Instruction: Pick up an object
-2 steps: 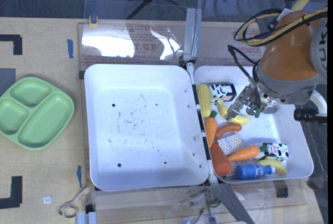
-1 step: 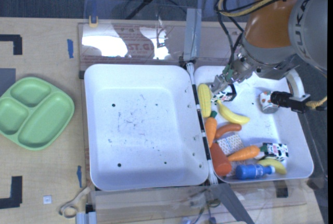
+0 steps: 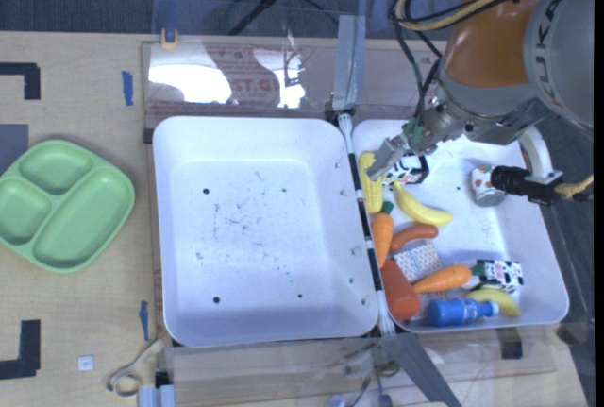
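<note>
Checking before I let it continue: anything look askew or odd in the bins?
Nothing looks spilled or damaged. The toys, including the banana, carrots and blue bottle, are heaped in the right bin against the divider. The gripper sits over the corn.

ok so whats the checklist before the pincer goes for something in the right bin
1. Pincer over the right bin: ok, it sits above that bin's upper left corner.
2. A target below it: ok, the corn cob lies by the bin's left wall, the banana beside it.
3. Pincer free of load: cannot tell, the finger state is unclear.
4. Target stands apart: not ok, corn cob, banana and the carrot crowd together.
5. Room at the wall: not ok, the corn cob lies close against it.
</note>
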Controlling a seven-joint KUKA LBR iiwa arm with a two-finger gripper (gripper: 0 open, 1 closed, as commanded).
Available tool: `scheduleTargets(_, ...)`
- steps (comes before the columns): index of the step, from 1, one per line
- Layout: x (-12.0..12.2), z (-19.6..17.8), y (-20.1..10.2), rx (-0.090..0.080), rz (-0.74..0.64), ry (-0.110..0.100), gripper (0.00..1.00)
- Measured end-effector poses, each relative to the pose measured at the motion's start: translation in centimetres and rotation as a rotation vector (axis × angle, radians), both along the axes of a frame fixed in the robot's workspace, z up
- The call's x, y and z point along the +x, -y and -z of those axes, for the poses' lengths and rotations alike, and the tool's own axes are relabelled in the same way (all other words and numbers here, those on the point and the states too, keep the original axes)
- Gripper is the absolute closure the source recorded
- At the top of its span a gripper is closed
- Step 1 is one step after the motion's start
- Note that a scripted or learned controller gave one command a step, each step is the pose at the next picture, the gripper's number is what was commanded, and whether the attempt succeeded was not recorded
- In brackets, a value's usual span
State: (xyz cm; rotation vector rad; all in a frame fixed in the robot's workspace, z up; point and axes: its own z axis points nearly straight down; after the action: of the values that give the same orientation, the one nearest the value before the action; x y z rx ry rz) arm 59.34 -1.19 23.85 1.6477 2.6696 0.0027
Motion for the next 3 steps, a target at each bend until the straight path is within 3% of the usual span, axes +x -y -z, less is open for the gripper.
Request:
scheduleTargets(1, -4.5, -1.2, 4.5, 0.001, -0.076, -0.005, 0.0)
scheduleTargets(2, -0.4, 6.6, 9.2, 0.0, -0.295, -0.003, 0.0)
scheduleTargets(3, -2.7, -5.9, 16.1, -0.002, -0.31, 0.0, 0.0)
